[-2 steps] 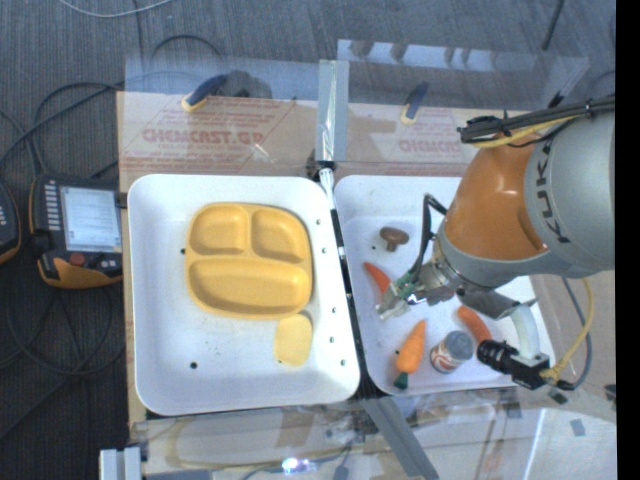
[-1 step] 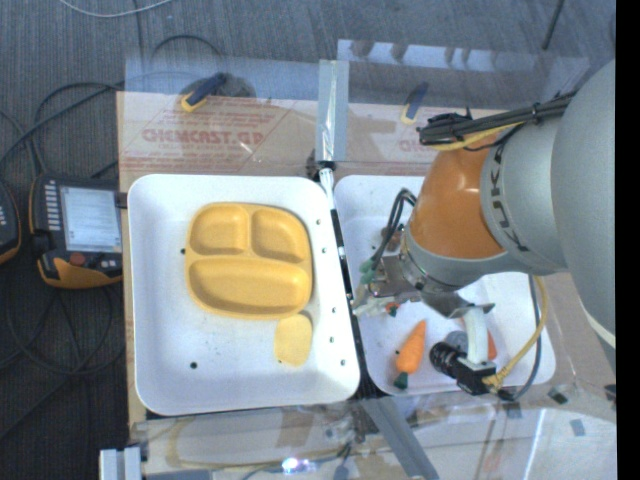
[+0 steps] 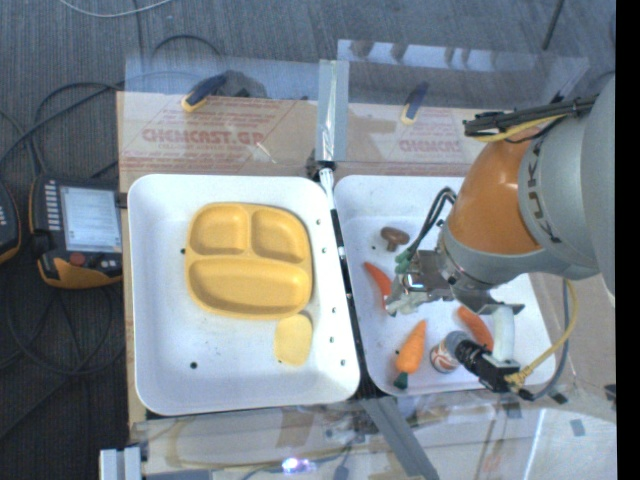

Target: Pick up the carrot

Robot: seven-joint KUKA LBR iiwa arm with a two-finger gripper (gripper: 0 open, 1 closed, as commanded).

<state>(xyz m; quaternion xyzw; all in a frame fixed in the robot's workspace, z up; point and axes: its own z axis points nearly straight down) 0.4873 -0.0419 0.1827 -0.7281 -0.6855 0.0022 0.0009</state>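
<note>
Grey carpet strewn with cables surrounds the bench (image 3: 150, 138), where two shallow white bins sit side by side. On the left bin (image 3: 160, 368) rests a yellow divided tray (image 3: 248, 258) with a small yellow piece (image 3: 293, 339) just beside its lower right corner. On the right bin (image 3: 372, 368) lies the clutter: a carrot (image 3: 411, 345) with its green end toward the near rim, a red pepper-like piece (image 3: 378, 279) near the dividing wall, a small brown item (image 3: 394, 236) farther back, another orange-red piece (image 3: 474, 325) to the right, and a small round object (image 3: 443, 356) just beside the carrot.

Reaching in from the right, the arm (image 3: 500, 208) places its gripper (image 3: 412, 290) low over the right bin, between the red piece and the carrot's upper tip. Its metal parts are too tangled and small to judge how wide it stands, and I cannot tell whether anything sits within it; the carrot itself lies free on the bin floor, plainly ungrasped.

Crowding looks like the main risk. Closing where the gripper now hangs could catch the red piece instead, since it lies just as near. A descent onto the carrot's tapered tip might let it slip or roll away, and the round object alongside could be knocked or trapped in the same grasp.
</note>
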